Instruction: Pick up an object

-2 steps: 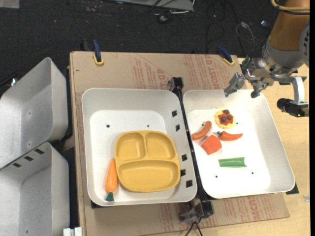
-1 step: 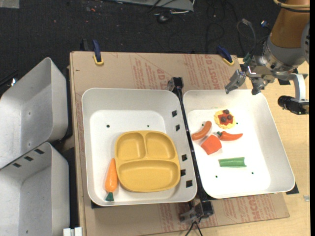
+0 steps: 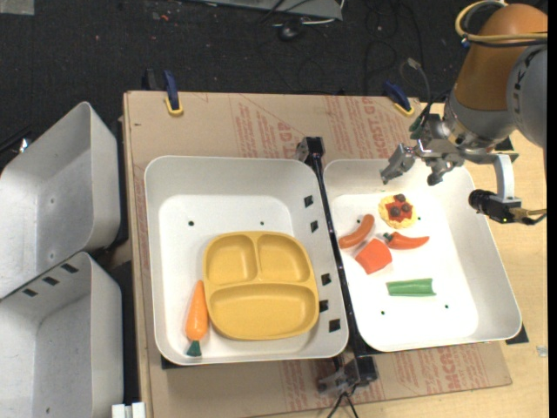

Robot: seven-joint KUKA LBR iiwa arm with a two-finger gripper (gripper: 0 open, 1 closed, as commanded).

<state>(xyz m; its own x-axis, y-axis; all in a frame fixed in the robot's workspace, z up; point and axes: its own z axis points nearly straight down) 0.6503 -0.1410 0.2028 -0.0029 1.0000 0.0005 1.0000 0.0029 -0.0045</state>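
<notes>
My gripper [image 3: 415, 170] hangs open above the back edge of the right bin [image 3: 487, 312], with nothing between its fingers. Just in front of it and lower in the view lies a small yellow tart with dark berries [image 3: 398, 210]. Further down the bin floor lie a sausage [image 3: 357, 232], a red chili pepper [image 3: 407, 241], an orange-red wedge [image 3: 373, 256] and a green bean pod [image 3: 410, 288]. In the left bin [image 3: 174, 198] sits a yellow divided plate [image 3: 261, 284], with a carrot [image 3: 197, 313] lying to its left.
Two white tubs [image 3: 52, 233] stand off the bench at the left. Blue clamps [image 3: 172, 92] hold the cardboard base at its back edge. A black divider strip [image 3: 326, 225] runs between the two bins. The arm's orange band [image 3: 500, 50] rises at the upper right.
</notes>
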